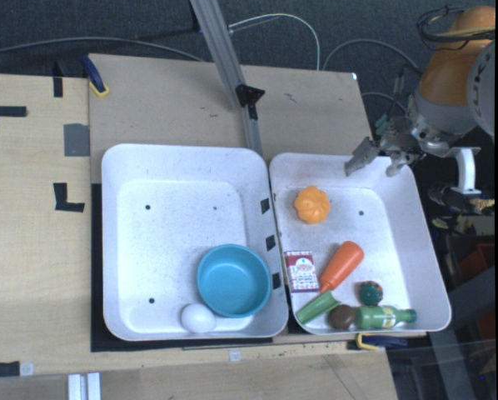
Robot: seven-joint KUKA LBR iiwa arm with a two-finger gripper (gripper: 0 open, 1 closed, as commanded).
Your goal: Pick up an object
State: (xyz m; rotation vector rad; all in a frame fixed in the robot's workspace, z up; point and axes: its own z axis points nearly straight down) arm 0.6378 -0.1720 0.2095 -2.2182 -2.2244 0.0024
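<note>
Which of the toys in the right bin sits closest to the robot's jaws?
The orange pumpkin-like ball, alone near the bin's upper end below the gripper. The toy carrot, the red card and the green bottle cluster at the lower end.

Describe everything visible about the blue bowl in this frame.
The blue bowl is round, plain light blue, plastic-looking, upright with its opening up and nothing visible inside. It sits in the left bin, near the front right corner, close to the wall dividing the bins. A white ball rests against its front left rim.
</note>
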